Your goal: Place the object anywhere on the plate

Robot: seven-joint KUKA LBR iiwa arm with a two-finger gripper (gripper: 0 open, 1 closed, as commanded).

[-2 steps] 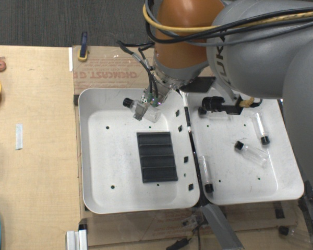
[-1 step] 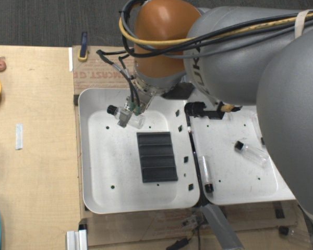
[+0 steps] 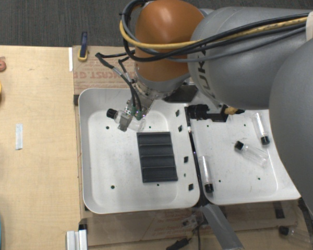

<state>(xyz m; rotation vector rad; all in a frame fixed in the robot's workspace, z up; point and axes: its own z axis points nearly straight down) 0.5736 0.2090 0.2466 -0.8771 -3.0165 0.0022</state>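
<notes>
Where the arm (image 3: 240, 46) reaches in from the right of the frame, its orange band sits at upper centre and the gripper (image 3: 130, 114) hangs over the upper left part of the left bin (image 3: 94, 191).

Task item – small clear vial (image 3: 117, 117) with a black cap, tilted, cap toward the upper left. It lies right at the gripper's tip, touching or nearly touching it, above the bin floor's upper left area. How wide the gripper stands, and whether it has hold of the vial, cannot be told; the tip is small and cluttered with cable.

Plate (image 3: 157, 158) – black, ridged, rectangular, lying flat in the middle of the left bin, just below and to the right of the vial, apart from it.

Right bin (image 3: 281, 189) – three further vials: one (image 3: 262, 129) near the upper right, one (image 3: 249, 151) just below and left of it, one (image 3: 205, 173) along the bin's left edge.

Surface (image 3: 36, 165) – pale wood, left of the bins, with a small clear strip (image 3: 19, 137) lying on it.
</notes>
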